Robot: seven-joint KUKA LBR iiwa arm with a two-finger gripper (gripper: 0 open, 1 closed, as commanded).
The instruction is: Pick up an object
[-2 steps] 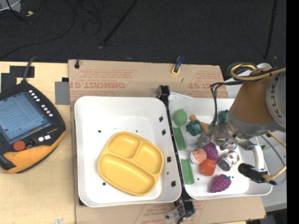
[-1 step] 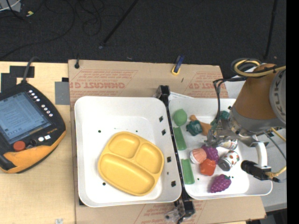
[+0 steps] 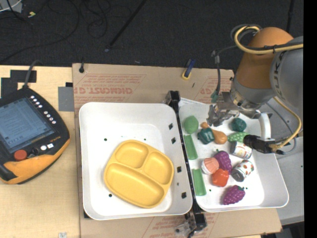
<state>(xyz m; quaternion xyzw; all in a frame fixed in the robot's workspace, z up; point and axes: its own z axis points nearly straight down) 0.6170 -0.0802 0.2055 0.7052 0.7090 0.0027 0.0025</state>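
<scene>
From my remote station, the arm (image 3: 270, 58) hangs over the far end of the toy bin (image 3: 277, 192), its gripper (image 3: 218, 114) lowered beside the cluster of play food. I cannot tell how the jaws stand; dark metal and cables mask them, and I see nothing lifted between them. I judge the pick as not yet made: the approach looks done, while closing on a toy and raising it clear remain.

Nearest the gripper lie a teal toy (image 3: 206, 135) and an orange piece (image 3: 220, 136), either a likely target. Counted outward from the gripper: one pale green round piece (image 3: 190, 124), one dark green toy (image 3: 238, 124), one bumpy green piece (image 3: 237, 137), two purple grape bunches (image 3: 223, 159) (image 3: 234, 195), one red piece (image 3: 220, 177), one pink piece (image 3: 210, 165), two small printed cans (image 3: 242, 150) (image 3: 243, 170), and two green bars (image 3: 190, 146) (image 3: 198, 181).

Beyond the divider from the gripper, the second bin (image 3: 99, 118) holds one yellow divided tray (image 3: 138, 172). One control pendant (image 3: 29, 130) rests on the surface, well apart from the gripper.
</scene>
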